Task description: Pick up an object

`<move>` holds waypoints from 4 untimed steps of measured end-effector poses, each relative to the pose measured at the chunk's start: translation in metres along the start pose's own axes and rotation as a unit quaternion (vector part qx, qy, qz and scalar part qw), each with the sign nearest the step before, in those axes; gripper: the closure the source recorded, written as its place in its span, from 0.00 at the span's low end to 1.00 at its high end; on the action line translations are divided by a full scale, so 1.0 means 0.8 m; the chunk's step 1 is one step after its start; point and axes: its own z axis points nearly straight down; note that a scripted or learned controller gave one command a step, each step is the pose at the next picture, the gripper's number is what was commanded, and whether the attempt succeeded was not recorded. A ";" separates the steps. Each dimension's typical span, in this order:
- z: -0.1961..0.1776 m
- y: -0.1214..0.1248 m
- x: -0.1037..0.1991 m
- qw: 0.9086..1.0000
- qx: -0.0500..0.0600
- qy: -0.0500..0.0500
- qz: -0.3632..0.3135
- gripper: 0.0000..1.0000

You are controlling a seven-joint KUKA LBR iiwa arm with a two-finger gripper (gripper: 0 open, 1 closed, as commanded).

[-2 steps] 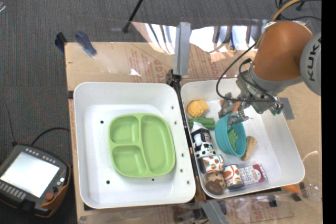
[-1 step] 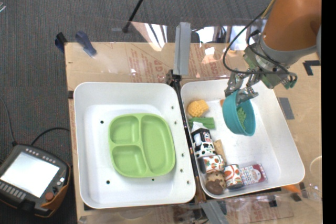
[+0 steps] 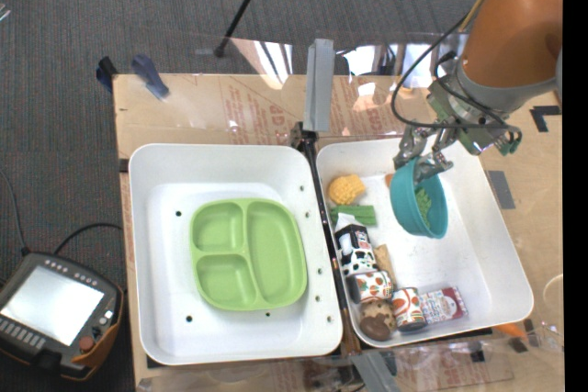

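Note:
My gripper [image 3: 424,162] hangs over the right bin [image 3: 501,243], shut on the rim of a teal bowl [image 3: 421,203]. The bowl dangles tilted below the fingers, its opening facing sideways, with something green inside. Along the right bin's left side lie a yellow corn cob [image 3: 345,189], a green strip [image 3: 356,214], a black-and-white cow-patterned carton [image 3: 354,250], a small can with red print [image 3: 371,285], a brown cookie [image 3: 377,319], another can [image 3: 408,308] and a red-and-white packet [image 3: 446,304].
The left bin [image 3: 156,197] holds a light green divided plate [image 3: 248,252]. A grey post [image 3: 319,87] stands behind the seam between the bins. A tablet-like pendant [image 3: 55,308] lies on the floor at lower left.

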 end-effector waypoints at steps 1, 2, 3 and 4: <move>0.146 0.017 -0.013 0.996 0.007 -0.004 -0.085 1.00; 0.057 0.122 -0.057 0.999 0.001 0.001 0.043 1.00; 0.048 0.124 -0.058 0.999 0.000 0.002 0.042 1.00; 0.037 0.124 -0.059 0.999 -0.001 0.001 0.042 1.00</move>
